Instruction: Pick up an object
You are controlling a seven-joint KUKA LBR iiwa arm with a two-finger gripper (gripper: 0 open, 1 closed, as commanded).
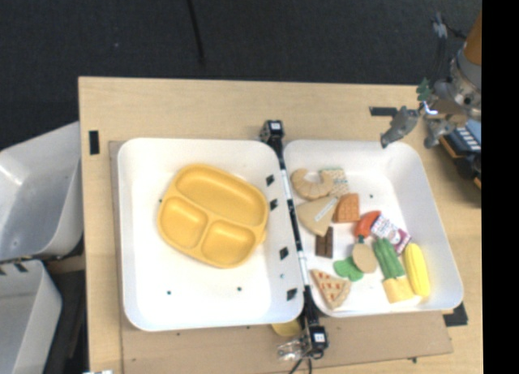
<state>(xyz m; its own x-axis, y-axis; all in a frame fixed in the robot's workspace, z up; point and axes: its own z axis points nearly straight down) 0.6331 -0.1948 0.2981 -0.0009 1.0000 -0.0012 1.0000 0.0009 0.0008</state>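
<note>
The hand (403, 127) hovers past the right bin's (438, 226) far right corner — whether parted or together, I cannot tell. The corn cob (417, 268) lies lengthwise near that bin's right edge, toward the near corner.

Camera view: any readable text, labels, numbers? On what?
None can be read.
Small packet in the right bin: pink and white print, too blurred to read.
Pale packet near the bin's top: markings too small to read.
Yellow tray in the left bin: no markings visible.
</note>
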